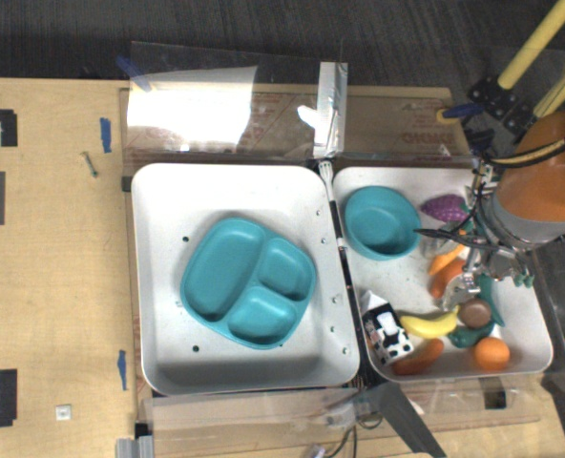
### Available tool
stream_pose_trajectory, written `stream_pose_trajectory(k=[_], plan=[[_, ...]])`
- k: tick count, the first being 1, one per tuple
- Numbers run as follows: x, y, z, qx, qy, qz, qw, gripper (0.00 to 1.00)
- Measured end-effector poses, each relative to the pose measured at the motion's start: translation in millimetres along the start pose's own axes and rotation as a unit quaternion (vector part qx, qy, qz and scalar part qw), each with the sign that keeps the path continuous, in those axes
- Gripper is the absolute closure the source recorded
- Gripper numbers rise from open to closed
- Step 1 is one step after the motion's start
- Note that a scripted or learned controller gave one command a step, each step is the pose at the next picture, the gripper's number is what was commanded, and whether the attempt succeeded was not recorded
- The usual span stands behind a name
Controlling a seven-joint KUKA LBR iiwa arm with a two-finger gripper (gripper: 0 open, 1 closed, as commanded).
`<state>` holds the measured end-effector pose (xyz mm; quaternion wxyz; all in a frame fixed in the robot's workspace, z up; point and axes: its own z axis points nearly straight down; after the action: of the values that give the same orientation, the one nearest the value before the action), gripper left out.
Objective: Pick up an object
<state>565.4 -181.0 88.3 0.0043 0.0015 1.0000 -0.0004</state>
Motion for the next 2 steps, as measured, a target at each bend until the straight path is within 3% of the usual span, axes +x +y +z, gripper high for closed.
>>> stream_pose_trajectory(k=[1, 2], plan=[[-5, 1, -14, 0.002, -0.008, -0.001, 1.0, 1.0], [-64, 36, -178, 0.001, -0.005, 0.012, 0.9999, 1.0]])
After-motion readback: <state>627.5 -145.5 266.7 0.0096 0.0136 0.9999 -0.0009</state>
